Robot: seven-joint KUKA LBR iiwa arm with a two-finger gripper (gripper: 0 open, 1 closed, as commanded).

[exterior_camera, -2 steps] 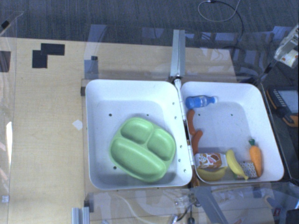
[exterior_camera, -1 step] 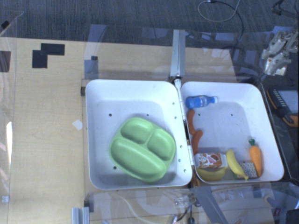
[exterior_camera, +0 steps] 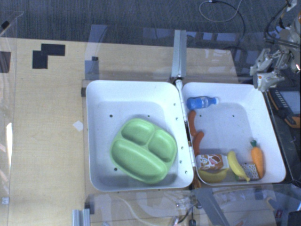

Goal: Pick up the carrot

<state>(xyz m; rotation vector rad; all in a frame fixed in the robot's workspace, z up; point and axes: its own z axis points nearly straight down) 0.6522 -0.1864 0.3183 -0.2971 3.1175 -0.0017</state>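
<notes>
Hovering beyond the far right corner of the right bin (exterior_camera: 263, 95), the end effector (exterior_camera: 269, 70) sits well apart from the carrot (exterior_camera: 257, 158), which lies against that bin's right wall near the front corner, its green top pointing away from the front edge. Whether the end effector is apart or together cannot be told at this size and angle; nothing shows between its tips. The carrot rests flat on the bin floor and untouched, so the pick has, by this reading, not yet begun.

Crowding the right bin's front edge are a banana (exterior_camera: 238, 165), just left of the carrot, and a small printed carton (exterior_camera: 211, 162) lying on a yellow bowl (exterior_camera: 212, 175); the carton's red-and-white label is too small to read. Two sausages (exterior_camera: 194, 130) lie along the bin's left wall, and a blue bottle (exterior_camera: 201, 102) lies on its side near the far left corner, its label also unreadable. The clutter looks scattered loosely, as things settle when dropped into a shallow tray.

Left of the right bin, the second white bin (exterior_camera: 99, 126) holds a green divided plate (exterior_camera: 143, 149), tilted slightly. Both bins stand on the wooden table (exterior_camera: 47, 135). The carrot's spot beside the wall may leave scant room on that side for a grasp.
</notes>
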